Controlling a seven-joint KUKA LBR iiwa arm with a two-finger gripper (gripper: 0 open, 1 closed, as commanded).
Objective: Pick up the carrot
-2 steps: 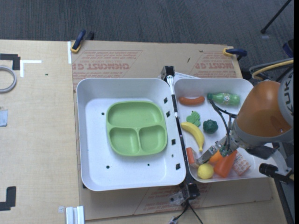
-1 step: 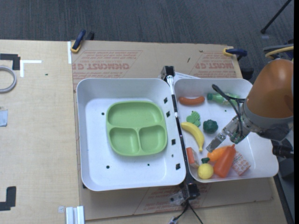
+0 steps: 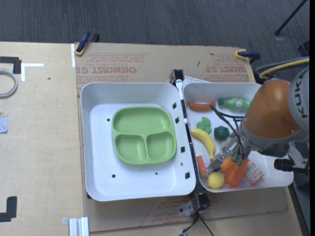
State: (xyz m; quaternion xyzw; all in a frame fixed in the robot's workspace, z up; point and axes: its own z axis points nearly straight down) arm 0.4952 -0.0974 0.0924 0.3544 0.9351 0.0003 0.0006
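Although the gripper [image 3: 224, 160] hung low over the near part of the right bin [image 3: 275, 181], whether it was released or clenched could not be told from this slant. The carrot [image 3: 236, 172] lay just beside it, touching or nearly touching the lemon [image 3: 215, 180] on its left and a red-and-white packet [image 3: 255, 172] on its right. Being a toy by its look, the carrot was probably light, stiff and rather slick, so a grasp across its thick middle, square to its length, seemed safest. The banana [image 3: 205, 140] lay farther off, the green plate [image 3: 144, 134] in the left bin.
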